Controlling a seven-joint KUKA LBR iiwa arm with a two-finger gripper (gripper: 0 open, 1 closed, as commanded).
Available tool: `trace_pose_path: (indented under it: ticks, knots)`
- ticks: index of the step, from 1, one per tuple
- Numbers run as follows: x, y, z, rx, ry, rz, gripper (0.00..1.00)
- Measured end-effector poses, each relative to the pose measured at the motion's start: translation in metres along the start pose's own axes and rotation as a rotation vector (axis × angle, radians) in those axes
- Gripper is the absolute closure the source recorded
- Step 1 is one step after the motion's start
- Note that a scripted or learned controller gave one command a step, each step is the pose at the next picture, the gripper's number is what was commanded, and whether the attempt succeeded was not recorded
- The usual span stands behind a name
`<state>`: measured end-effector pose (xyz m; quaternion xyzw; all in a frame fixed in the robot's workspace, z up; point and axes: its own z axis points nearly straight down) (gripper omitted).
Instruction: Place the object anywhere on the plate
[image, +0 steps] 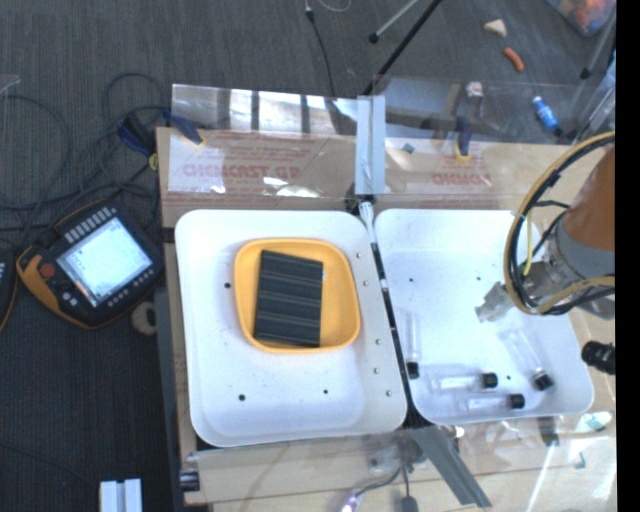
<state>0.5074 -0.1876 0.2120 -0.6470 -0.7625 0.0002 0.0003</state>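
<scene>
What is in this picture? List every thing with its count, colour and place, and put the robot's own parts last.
bins: two, white, side by side on the bench.
plate: one, yellow, in the left bin.
dark ridged block: one, black, lying on the plate.
clear vials: several, transparent with black caps, along the right bin's near edge.
clear plastic piece: one, transparent, in the right bin beside the arm.
teach pendant: one, orange and grey with a lit screen, on the floor at left.
arm: one, grey with an orange band, over the right bin, with yellow and black cables.
</scene>
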Motion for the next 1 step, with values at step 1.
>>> trace_pose_path:
  ticks: [1]
  knots:
    - [0.0001, 0.0, 0.0, 0.0, 0.0, 0.0, 0.0]
